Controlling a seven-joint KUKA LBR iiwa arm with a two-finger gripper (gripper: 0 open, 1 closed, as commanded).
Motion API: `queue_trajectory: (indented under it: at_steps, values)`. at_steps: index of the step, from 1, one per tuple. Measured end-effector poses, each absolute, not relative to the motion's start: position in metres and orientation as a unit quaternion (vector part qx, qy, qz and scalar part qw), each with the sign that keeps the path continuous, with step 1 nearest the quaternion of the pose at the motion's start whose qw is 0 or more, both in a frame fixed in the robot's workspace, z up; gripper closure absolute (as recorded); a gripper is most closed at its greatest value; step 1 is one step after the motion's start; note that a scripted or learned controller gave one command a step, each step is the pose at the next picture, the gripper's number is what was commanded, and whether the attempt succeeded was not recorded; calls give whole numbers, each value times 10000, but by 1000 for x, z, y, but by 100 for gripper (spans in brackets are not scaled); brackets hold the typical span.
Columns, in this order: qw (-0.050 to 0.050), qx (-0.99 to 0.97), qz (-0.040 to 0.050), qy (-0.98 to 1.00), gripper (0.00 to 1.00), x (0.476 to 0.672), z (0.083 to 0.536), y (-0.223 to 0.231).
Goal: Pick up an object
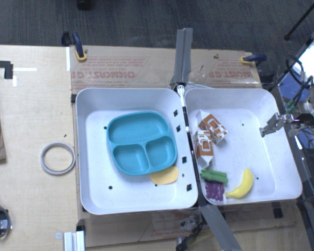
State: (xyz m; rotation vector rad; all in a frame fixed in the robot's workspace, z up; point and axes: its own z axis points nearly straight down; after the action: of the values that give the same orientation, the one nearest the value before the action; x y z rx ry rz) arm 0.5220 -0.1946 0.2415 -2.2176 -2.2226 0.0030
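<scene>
Banana [240, 184] lies near the front of the right bin [275, 101], beside a purple-and-green item [215, 184]; the tool [272, 124] sits at that bin's right rim, carrying nothing, its spread beyond my telling; approach stage, I judge; next: reach in, descend over one object.

**Materials and Surface Finish**

Both bins, left bin [89, 156] and right bin [282, 177], look like smooth white plastic with a soft sheen. The divided tray [141, 143] is matt turquoise plastic. The banana [241, 185] appears as glossy yellow plastic. The bench [31, 109] shows pale wood grain. The gripper [272, 124] looks like bare grey metal. The snack packet [209, 132] is crinkled, shiny wrapping.
</scene>
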Motion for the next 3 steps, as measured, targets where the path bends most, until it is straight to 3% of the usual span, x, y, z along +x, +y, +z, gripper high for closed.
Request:
queue_trajectory:
  at_steps: [1,2,3]
  values:
    - [15,-7245,10,-6893,0,493,135,-145]
    - [11,-6737,4,-7390,0,478,120,-164]
    - [14,-6960,7,-7181,0,477,91,-135]
